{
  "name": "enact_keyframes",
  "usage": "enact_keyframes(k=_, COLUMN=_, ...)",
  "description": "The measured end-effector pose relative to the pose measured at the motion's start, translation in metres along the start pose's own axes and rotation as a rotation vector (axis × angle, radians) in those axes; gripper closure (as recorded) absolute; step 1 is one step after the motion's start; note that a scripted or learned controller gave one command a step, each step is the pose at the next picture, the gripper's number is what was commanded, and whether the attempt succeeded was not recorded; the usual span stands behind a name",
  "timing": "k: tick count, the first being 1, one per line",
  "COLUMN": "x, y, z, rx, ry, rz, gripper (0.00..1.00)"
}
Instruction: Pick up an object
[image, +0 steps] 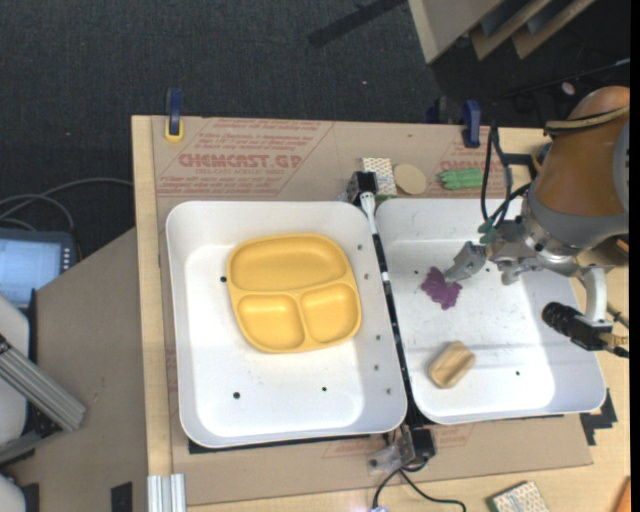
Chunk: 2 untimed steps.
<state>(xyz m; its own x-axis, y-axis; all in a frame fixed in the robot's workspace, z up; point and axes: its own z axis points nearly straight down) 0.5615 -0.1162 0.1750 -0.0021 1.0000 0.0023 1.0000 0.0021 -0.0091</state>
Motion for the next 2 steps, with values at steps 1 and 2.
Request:
enact_keyframes(k=1, x=0.001, y=0.040, z=0.094, rx=-0.008, ry=-0.001, rz=0.001, gripper=0.00)
enact_keyframes(k=2, x=0.000, y=0.041, z=0.079, rx=-0.013, ry=-0.003, rz=0.003, gripper=1.00)
